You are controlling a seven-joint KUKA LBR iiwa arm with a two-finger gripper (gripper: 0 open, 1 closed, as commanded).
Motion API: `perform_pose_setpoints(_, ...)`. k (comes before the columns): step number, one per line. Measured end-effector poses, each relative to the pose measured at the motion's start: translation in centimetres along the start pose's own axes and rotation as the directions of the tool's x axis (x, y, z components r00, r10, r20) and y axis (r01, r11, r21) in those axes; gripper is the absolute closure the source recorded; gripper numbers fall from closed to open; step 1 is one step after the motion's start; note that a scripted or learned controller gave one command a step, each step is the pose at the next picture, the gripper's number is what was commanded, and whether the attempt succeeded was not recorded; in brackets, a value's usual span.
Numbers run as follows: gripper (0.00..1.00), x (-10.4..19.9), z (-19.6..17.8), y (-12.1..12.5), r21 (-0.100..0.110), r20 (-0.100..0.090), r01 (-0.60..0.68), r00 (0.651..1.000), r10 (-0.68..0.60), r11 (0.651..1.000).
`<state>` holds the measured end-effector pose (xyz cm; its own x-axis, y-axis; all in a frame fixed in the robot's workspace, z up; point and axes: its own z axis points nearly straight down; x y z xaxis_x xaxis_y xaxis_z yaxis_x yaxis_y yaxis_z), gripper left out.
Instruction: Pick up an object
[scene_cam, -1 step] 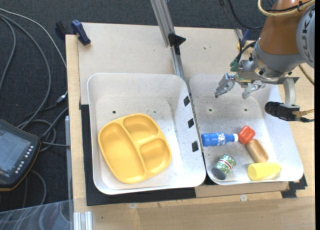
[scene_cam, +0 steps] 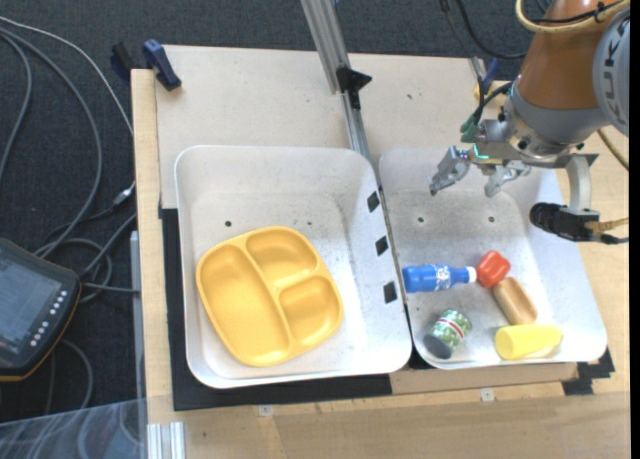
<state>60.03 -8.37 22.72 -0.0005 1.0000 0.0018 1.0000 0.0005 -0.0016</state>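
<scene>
The claw (scene_cam: 469,175) hangs with fingers spread and nothing between them over the far part of the right bin (scene_cam: 400,172); the blue bottle (scene_cam: 437,276), red cap (scene_cam: 493,268) and yellow block (scene_cam: 528,341) lie near its front edge

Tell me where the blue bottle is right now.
The blue bottle lies on its side in the right bin, near its left wall, with the red object at its cap end and the green can below.
</scene>
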Motion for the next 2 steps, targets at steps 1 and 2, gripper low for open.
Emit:
perform_pose_setpoints(1,0.0,0.5,6.2,-0.5,0.008,0.0,0.0,1.0,0.0,1.0)
perform_pose_setpoints(2,0.0,-0.3,11.2,-0.2,0.006,0.0,-0.001,1.0,0.001,1.0)
